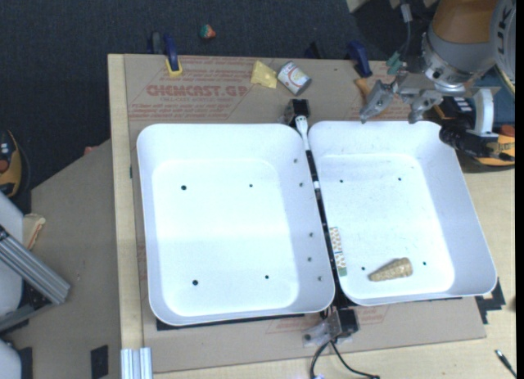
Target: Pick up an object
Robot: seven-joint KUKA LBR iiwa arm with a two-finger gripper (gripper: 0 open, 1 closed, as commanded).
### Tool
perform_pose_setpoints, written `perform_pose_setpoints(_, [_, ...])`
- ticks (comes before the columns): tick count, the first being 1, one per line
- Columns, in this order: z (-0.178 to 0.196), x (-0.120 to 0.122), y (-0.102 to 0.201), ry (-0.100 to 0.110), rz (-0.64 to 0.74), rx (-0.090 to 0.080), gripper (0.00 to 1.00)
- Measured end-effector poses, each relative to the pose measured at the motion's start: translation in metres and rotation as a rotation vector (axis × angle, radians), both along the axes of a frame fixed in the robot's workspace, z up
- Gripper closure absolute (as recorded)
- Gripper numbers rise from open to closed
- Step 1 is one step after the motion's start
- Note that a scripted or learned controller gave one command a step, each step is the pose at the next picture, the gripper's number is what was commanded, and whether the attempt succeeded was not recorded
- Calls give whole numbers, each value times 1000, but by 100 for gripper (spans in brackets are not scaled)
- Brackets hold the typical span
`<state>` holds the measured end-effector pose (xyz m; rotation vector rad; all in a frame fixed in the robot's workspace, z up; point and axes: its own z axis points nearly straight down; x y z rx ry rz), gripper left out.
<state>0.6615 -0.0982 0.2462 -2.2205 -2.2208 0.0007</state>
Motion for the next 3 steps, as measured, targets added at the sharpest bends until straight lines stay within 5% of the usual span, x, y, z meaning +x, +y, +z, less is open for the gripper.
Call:
perform_pose_setpoints(1, [104, -27, 45, -15, 5, 0, 0])
perform_pose_setpoints(2, [108, -27, 42, -7, 2, -2, 100])
perform_pose_setpoints(3, [40, -27, 126, 7, 7, 2, 100])
